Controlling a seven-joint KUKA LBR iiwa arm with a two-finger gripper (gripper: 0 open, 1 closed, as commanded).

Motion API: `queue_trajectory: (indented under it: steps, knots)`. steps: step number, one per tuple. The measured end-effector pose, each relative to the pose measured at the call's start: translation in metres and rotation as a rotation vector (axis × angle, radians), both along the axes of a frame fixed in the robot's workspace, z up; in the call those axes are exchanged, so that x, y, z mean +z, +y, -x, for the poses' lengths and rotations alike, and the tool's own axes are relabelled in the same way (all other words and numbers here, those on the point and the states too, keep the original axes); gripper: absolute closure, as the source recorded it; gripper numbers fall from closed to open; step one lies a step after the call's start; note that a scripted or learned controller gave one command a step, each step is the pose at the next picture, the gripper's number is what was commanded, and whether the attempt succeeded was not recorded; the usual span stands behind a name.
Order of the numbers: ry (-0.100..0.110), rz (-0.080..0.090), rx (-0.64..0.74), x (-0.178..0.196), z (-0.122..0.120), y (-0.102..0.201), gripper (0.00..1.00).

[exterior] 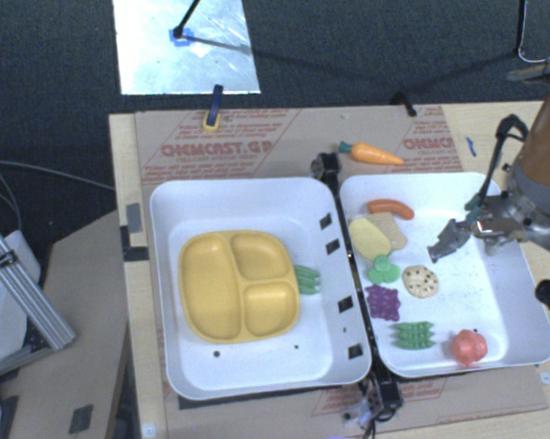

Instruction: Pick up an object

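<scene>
The gripper (448, 240) hangs over the right bin (514, 272) with nothing between its fingers; how far open they are, I cannot tell. The cookie (420, 281) lies just beside it, left and below.

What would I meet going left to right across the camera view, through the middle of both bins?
Yellow divided plate → green toy beside its right edge → divider between the bins → purple grapes → cookie → gripper.
</scene>
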State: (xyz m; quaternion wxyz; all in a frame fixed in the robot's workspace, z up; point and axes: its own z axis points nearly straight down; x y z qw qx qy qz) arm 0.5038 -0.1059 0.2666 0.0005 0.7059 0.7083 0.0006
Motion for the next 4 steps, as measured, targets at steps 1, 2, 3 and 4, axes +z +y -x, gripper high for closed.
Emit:
queue_trajectory:
  steps: [1,2,3,4]
  knots:
    - [0.006,0.002,-0.009,-0.183,-0.015,-0.087,0.00]
    - [-0.001,-0.001,0.003,-0.163,-0.032,-0.052,0.00]
    - [-0.004,-0.003,0.008,-0.182,-0.108,0.008,0.00]
    - [-0.004,0.000,0.000,-0.170,-0.106,0.003,1.00]
